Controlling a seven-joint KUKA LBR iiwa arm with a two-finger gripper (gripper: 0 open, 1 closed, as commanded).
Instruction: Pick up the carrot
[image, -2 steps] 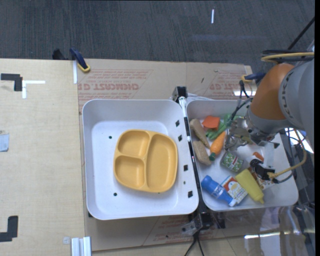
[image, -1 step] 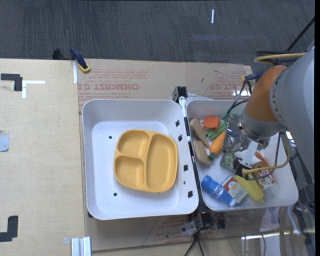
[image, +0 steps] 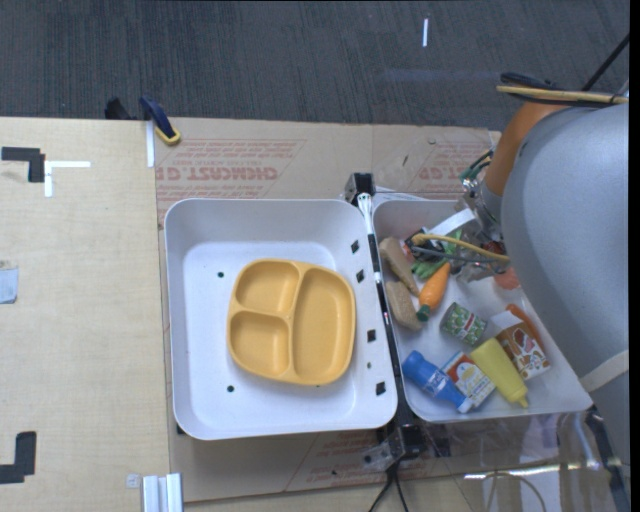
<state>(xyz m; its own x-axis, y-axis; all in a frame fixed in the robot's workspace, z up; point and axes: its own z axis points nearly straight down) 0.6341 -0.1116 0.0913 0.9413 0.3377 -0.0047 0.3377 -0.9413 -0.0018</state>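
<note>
The carrot (image: 435, 286) is a small orange piece with a green end. It lies in the upper middle of the right bin (image: 560, 398), pointing down and left. My gripper (image: 458, 249) hangs over the bin's upper part, just above and right of the carrot, among dark and yellow-green parts. The big grey arm with its orange band covers the bin's right side. Nothing can be seen held in the gripper.
A tan bread stick (image: 400, 287) lies left of the carrot. Below it are a green can (image: 463, 325), a blue bottle (image: 431, 378), a yellow bottle (image: 501, 371) and a red-brown packet (image: 525, 351). The left bin (image: 190, 300) holds a yellow divided plate (image: 293, 322).
</note>
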